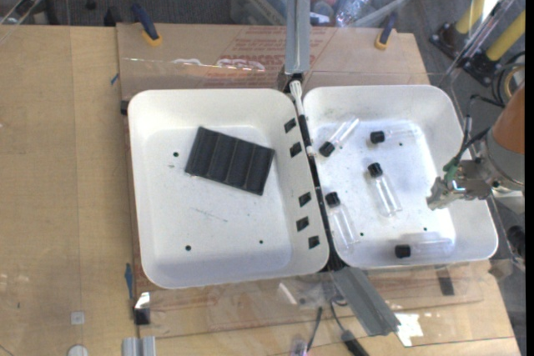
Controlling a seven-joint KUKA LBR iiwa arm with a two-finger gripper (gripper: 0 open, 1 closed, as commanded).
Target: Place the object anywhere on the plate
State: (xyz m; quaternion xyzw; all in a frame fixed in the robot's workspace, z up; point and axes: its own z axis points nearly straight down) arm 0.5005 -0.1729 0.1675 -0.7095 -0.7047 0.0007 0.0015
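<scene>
Hovers at the right bin's [467, 242] right rim, claw [440, 196] grip state unreadable, nearest clear black-capped plastic vial [381, 186] lying leftward, long axis running toward the camera, dark ribbed rectangular plate [229, 160] farther left.

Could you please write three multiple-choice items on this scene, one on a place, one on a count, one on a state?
1. Where does the black ridged plate lie?
A. in the left bin
B. in the right bin
C. on the bare bench

2. How many clear vials with black caps lie in the right bin?
A. one
B. two
C. five

3. Where is the gripper?
A. over the plate
B. at the right bin's right side
C. above the tub of bottles

Answers: 1 A, the plate rests on the left bin floor. 2 C, five black caps show there. 3 B, it hangs by that bin's right rim, far from the plate.
</scene>
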